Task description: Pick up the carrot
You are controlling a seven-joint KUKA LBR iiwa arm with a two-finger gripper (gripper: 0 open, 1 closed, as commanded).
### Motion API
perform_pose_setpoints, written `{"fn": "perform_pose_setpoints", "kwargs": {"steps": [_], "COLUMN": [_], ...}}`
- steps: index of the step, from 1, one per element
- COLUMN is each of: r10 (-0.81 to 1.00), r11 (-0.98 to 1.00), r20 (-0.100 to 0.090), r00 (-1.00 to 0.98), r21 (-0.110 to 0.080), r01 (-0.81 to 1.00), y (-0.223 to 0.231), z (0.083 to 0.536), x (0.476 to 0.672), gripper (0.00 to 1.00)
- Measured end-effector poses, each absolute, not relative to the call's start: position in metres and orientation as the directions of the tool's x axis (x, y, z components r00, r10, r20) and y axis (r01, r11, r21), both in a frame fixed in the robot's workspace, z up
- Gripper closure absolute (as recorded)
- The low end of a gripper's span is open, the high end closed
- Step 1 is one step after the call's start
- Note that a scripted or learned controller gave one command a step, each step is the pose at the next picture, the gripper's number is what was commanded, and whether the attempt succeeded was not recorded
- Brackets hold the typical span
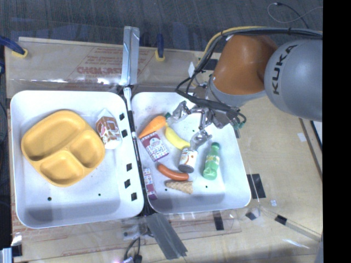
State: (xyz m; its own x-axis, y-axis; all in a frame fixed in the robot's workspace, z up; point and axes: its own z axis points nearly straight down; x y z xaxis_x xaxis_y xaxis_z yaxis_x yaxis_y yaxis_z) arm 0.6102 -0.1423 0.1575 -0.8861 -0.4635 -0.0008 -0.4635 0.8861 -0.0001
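The orange carrot (pixel 153 125) lies tilted in the right bin (pixel 233 193), near its upper left corner and against the divider. My gripper (pixel 190 124) hangs over the bin's upper middle, a short way right of the carrot. Its fingers (pixel 179 112) are spread open and hold nothing. A yellow banana (pixel 176 137) lies between the carrot and the gripper, just below the fingers.
The right bin also holds a red carton (pixel 155 147), a small can (pixel 187 158), a green bottle (pixel 211 161), a sausage (pixel 173 173) and a cone (pixel 180 187). The left bin (pixel 33 212) holds a yellow divided plate (pixel 62 147) and a brown packet (pixel 108 130).
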Motion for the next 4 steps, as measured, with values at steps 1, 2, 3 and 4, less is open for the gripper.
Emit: {"fn": "perform_pose_setpoints", "kwargs": {"steps": [1,2,3,4], "r10": [-0.465,-0.466,-0.771,-0.949], "r11": [0.885,0.885,0.637,0.315], "r20": [-0.003,-0.003,-0.003,-0.001], "r00": [-0.885,-0.885,-0.637,-0.315], "r21": [-0.002,-0.001,-0.003,0.002], "r01": [-0.465,-0.466,-0.771,-0.949], "y": [-0.142,-0.141,-0.134,-0.098], "z": [0.169,0.169,0.241,0.166], "x": [0.612,0.612,0.658,0.657], "gripper": [1.0,0.0,0.0,0.0]}}
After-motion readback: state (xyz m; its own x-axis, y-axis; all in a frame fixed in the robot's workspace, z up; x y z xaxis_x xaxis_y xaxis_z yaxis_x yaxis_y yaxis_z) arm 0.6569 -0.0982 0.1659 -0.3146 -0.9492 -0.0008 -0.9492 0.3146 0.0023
